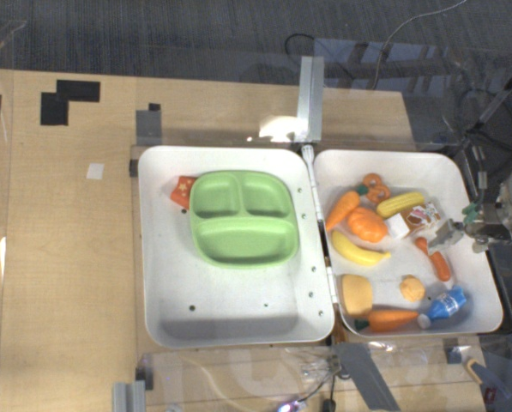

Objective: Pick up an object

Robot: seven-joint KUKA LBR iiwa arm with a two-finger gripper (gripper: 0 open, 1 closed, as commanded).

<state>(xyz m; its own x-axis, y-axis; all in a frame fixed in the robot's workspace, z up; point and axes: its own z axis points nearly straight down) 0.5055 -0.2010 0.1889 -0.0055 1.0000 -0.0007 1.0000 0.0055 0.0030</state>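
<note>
Gripper poised at the right bin's right edge.
The metal two-finger gripper (pixel 458 230) is seen above a small red sausage-shaped toy (pixel 441 265) (near the shallow white right bin's (pixel 487 314) right wall); its fingers seemingly spread, nothing gripped.

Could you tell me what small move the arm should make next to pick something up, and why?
Probably a short descent and a slight nudge toward the red sausage. The gripper sits at the right bin's right side, just above and to the right of that toy, with nothing visibly between its fingers. The sausage lies fairly apart from the crowded fruit, so it looks like the easiest target.
</note>
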